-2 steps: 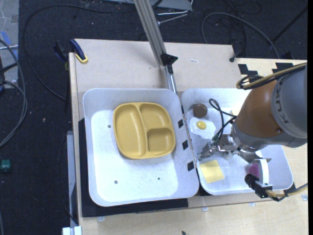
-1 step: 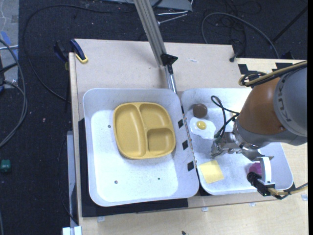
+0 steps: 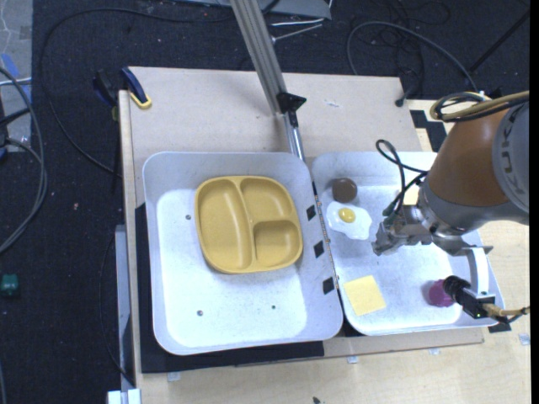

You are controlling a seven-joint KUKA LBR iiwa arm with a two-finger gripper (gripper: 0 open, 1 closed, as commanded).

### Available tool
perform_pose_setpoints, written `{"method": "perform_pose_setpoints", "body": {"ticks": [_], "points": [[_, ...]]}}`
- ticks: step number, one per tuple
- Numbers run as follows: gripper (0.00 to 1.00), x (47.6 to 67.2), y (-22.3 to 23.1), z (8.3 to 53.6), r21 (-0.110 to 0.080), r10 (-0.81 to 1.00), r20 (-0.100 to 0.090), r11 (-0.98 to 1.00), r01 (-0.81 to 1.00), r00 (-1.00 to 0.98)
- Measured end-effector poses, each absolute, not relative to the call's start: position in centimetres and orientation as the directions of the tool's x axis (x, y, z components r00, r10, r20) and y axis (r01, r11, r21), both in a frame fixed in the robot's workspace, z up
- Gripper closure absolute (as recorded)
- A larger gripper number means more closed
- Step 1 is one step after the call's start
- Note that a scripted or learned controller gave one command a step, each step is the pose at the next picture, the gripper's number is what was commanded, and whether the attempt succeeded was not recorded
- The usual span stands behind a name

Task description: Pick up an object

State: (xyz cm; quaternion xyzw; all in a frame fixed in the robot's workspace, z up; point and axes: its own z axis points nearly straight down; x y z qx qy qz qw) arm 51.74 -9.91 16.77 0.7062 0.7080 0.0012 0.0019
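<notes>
The toy fried egg [image 3: 348, 220] lies in the far left part of the right bin [image 3: 404, 316], flat on the bin floor, with a small brown round piece [image 3: 344, 190] just beyond it on the far side. The gripper [image 3: 384, 241] hangs just to the right of the egg, close to its edge, and nothing can be seen between its fingers; whether they are spread or closed cannot be told from this angle. Nearer in the same bin, a yellow cheese slice [image 3: 365, 295] lies flat by the left wall, and a small purple piece [image 3: 438, 293] sits toward the near right corner. The grey arm with its orange band [image 3: 472, 171] reaches in from the right above the bin. The left bin [image 3: 168, 310] holds a yellow divided plate [image 3: 248, 224], well apart from the gripper.
</notes>
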Motion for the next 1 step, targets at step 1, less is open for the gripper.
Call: {"method": "perform_pose_setpoints", "body": {"ticks": [1], "points": [[1.0,51.87,-9.91,21.45,0.005,1.0,-0.001,0.003,1.0,-0.003]]}}
